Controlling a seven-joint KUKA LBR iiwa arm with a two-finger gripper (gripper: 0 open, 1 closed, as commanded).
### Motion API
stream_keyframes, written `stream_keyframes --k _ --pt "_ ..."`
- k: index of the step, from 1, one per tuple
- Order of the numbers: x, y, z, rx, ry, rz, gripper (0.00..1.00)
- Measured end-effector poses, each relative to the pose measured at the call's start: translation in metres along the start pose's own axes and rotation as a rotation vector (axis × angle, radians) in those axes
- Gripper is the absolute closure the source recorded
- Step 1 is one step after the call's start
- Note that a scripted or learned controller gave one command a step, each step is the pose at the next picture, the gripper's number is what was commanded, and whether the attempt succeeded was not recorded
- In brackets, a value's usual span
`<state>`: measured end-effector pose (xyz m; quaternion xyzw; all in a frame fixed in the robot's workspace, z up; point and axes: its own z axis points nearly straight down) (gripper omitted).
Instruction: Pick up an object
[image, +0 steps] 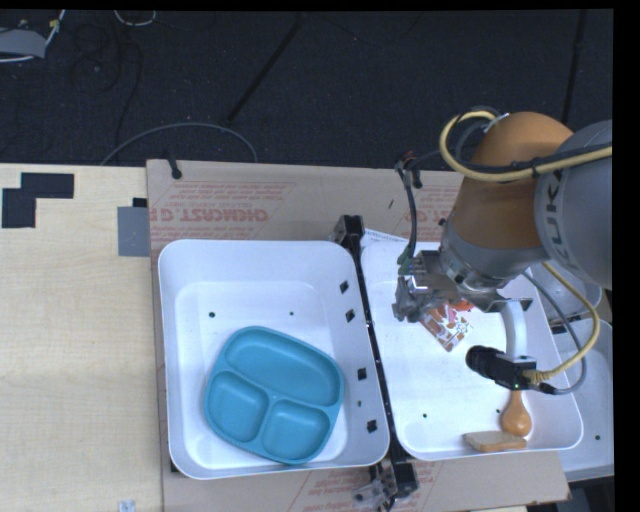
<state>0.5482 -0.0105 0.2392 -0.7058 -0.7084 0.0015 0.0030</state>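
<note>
two white bins are set side by side on the table (70, 330). the left bin (185, 300) is taken up by a blue plate (272, 394) with three compartments, laid flat toward the near wall. in the right bin (425, 430), the end effector (408, 298) is seen low at the far left part, close to the divider between the bins, with the grey arm (520, 200) reaching in from the right. how far it is open cannot be told, and no grasp can be made out. a red and white packet (447, 323) is seen just right of it, touching or nearly so. a tan block (487, 441) is laid by the near wall, and an orange piece (515, 414) is just beyond its right end.
</note>
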Motion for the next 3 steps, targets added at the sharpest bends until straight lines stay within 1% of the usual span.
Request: stream_keyframes --k 1,2,3 --pt "0.046 0.012 -0.001 -0.004 -0.001 -0.001 1.0" --pt "0.107 0.012 -0.001 -0.003 -0.001 -0.002 1.0" --pt "0.105 0.012 -0.001 -0.002 -0.003 0.002 0.0"
